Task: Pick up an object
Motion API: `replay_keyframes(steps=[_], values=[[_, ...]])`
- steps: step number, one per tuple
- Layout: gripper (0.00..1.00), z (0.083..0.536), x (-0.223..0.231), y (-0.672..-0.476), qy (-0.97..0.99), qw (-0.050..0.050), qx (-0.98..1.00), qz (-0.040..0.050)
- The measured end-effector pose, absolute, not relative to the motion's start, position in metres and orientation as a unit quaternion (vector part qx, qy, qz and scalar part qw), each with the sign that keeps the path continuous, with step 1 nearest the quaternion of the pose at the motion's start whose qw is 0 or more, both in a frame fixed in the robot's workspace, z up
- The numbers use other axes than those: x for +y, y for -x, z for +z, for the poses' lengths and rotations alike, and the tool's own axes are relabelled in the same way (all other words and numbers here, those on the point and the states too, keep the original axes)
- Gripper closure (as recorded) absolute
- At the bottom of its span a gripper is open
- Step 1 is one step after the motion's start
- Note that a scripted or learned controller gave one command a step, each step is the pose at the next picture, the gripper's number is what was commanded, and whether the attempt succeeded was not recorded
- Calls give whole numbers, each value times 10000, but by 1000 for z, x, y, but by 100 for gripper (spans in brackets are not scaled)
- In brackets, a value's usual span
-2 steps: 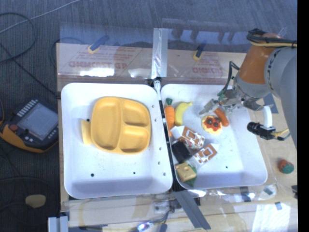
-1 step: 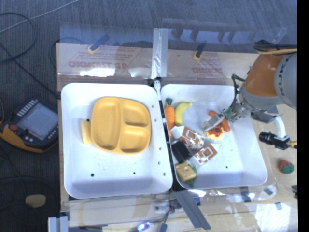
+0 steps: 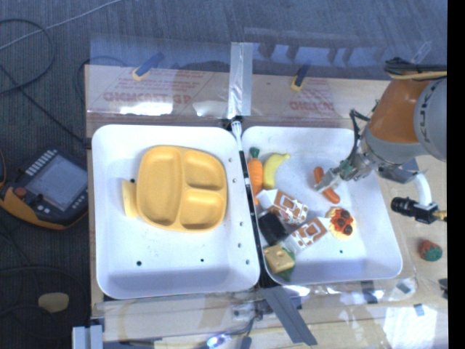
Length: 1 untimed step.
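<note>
Two small orange pieces (image 3: 325, 185) sitting under my gripper (image 3: 341, 173); can't tell its state. I'm risking knocking one aside, since they're lying close together.

A tray (image 3: 180, 187) sits in the left bin (image 3: 109, 267). The right bin (image 3: 378, 257) holds a carrot (image 3: 255, 173) beside a banana (image 3: 273, 168) near the wall between the bins. The gripper (image 3: 340, 173) is over that bin's far right part.
</note>
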<state>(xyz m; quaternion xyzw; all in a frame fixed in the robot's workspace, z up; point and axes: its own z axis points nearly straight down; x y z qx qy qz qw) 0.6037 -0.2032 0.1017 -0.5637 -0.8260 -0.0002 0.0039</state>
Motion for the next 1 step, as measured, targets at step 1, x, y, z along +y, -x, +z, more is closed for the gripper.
replay_keyframes(steps=[1], values=[[100, 209, -173, -670, 6103, 13, -7922, 16]])
